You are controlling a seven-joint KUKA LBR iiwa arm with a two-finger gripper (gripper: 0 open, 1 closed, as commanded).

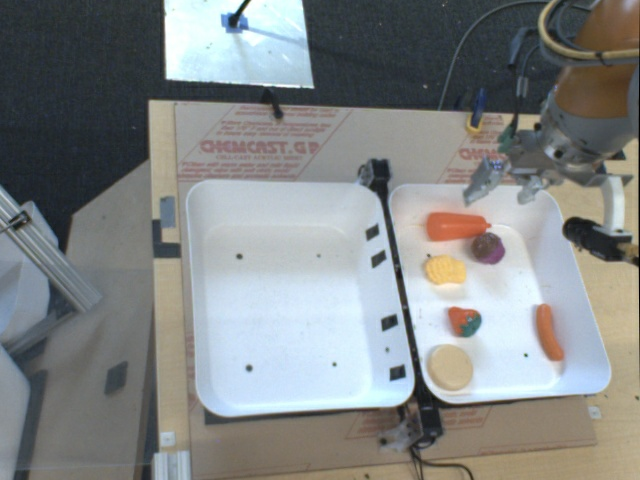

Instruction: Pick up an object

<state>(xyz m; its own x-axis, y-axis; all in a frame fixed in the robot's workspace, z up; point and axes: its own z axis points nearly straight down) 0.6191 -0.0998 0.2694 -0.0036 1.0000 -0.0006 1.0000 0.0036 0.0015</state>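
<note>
Nearest the camera, at the front edge of the counter (300, 133), a small black clip with wires (425, 426) sits where the two bins meet. There are two shallow white bins side by side: the left bin (215, 298) has nothing but a few dark specks on its floor, and the right bin (575, 298) holds six objects, one of each kind. Closest in the right bin lies one round pale cookie-like disc (451, 367), near the front left corner. Just behind it sits one small red and green toy, perhaps a strawberry (464, 321), and off toward the right wall lies one orange-red sausage shape (549, 331), lengthwise and well apart from the others. Farther back is one yellow corn-like piece (446, 270), then one dark purple round item (488, 248) just beside it to the right. Behind those lies one orange carrot (458, 226), on its side, its tip nearly touching the purple item. At the far right corner of the right bin, the end effector (508, 180) hangs over the rim with its two fingers spread apart and nothing between them; the carrot is the object nearest to it, just below. One arm carries it, with the orange band (605, 43) above the wrist. Beyond the counter, one shiny square metal sheet (237, 28) lies on dark carpet.
</note>
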